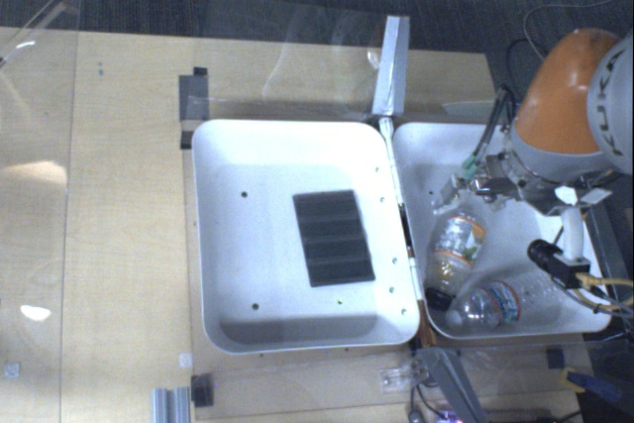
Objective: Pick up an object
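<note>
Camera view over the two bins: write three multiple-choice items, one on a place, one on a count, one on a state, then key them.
1. The dark ribbed pad lies in:
A. the left bin
B. the right bin
C. the bench

2. Plastic bottles in the right bin:
A. none
B. two
C. five

3. The bottles are:
A. standing upright
B. lying on their sides
C. stacked in a tower

Key: 1 A, the pad sits mid-floor of the left bin. 2 B, one bottle and another bottle. 3 B, both lie flat.
</note>
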`<state>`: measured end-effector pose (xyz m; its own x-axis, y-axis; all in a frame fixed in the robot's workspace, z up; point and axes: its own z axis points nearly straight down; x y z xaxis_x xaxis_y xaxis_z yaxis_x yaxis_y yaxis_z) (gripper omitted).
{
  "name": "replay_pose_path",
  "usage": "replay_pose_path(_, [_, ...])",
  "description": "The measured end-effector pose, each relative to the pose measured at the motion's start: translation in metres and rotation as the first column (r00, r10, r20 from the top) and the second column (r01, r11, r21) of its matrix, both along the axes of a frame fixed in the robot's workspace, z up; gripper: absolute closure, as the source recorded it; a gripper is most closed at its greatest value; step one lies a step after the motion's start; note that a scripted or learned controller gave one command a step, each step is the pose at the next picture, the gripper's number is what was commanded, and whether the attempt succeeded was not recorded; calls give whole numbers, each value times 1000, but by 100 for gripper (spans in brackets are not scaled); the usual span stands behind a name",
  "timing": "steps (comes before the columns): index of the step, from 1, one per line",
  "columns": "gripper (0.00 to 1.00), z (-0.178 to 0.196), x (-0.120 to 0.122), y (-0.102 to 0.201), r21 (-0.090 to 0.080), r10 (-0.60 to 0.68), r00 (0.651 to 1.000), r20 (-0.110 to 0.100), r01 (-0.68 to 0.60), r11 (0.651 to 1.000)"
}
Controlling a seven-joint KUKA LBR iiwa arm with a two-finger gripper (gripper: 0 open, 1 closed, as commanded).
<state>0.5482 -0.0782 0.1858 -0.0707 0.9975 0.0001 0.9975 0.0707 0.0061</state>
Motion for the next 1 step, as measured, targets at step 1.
replay_pose_path(1, [0, -95, 1, -26, -1, 94, 996, 0, -94, 996])
